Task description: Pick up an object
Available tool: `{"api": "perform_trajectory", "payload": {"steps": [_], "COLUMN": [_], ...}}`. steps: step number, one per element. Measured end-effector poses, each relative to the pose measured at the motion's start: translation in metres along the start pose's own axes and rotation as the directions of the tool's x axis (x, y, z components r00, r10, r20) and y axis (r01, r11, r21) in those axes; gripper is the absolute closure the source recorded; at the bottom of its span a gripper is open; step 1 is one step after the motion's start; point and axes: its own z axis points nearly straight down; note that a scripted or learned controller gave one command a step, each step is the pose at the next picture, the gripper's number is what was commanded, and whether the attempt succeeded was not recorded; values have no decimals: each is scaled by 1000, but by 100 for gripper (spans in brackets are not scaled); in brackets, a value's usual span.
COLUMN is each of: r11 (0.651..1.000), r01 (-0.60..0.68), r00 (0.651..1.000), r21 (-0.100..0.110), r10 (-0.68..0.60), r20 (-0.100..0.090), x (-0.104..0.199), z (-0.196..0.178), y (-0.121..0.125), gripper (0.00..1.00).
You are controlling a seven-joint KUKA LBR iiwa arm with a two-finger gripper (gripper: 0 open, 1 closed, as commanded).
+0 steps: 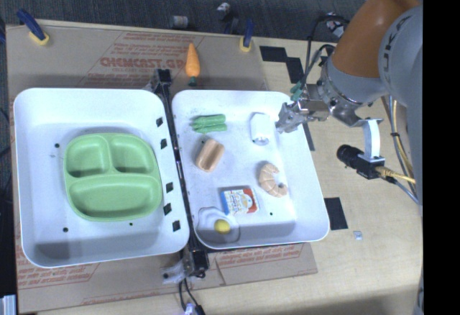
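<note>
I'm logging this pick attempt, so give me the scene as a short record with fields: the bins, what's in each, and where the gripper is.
left bin: holds a green divided plate
right bin: green bean pod, white cup, bread roll, croissant, small carton, fried egg
outside the bins: carrot on the cardboard behind them
gripper: at the right bin's upper right corner, beside the white cup
held item: none seen between the fingers
</note>
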Motion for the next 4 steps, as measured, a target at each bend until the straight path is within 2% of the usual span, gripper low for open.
{"api": "perform_trajectory", "payload": {"steps": [1,2,3,4], "r11": [1000,1000,1000,1000], "r01": [1,0,0,0], "r00": [1000,1000,1000,1000], "r21": [3,2,-4,-5], "r10": [-1,0,0,0], "r20": [0,0,0,0], "x": [3,3,41,36], "z": [47,47,-67,-144], "y": [70,71,83,86], "gripper": [100,0,0,0]}}
